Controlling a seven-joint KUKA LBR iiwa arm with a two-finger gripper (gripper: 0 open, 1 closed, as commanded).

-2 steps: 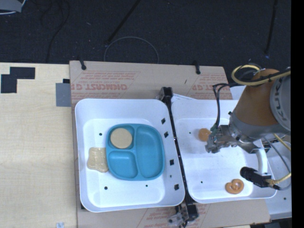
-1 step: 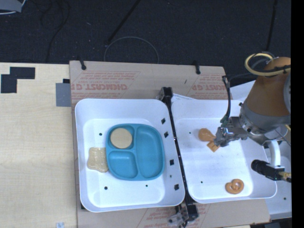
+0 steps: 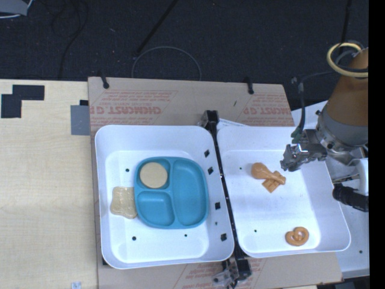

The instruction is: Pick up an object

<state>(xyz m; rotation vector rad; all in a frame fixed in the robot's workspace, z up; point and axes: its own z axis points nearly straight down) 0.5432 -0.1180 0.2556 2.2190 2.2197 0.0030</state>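
Observation:
In the right bin point(image 3: 325, 221) lie a tan chicken-leg toy point(image 3: 268, 176) near the middle and a small orange pretzel point(image 3: 297, 236) near the front. My gripper point(image 3: 292, 159) hangs over the right bin's right half, just right of the chicken leg and apart from it. In the left bin point(image 3: 114, 143) a blue divided plate point(image 3: 171, 192) holds a round beige cookie point(image 3: 153, 175) in its back-left compartment. A pale slice of bread point(image 3: 124, 202) lies against the plate's left edge.
A black divider point(image 3: 219, 191) runs between the two bins. Brown cardboard point(image 3: 180, 104) lies under and behind them. Cables trail over the dark floor at the back. The arm's grey and orange body point(image 3: 349, 101) stands at the right.

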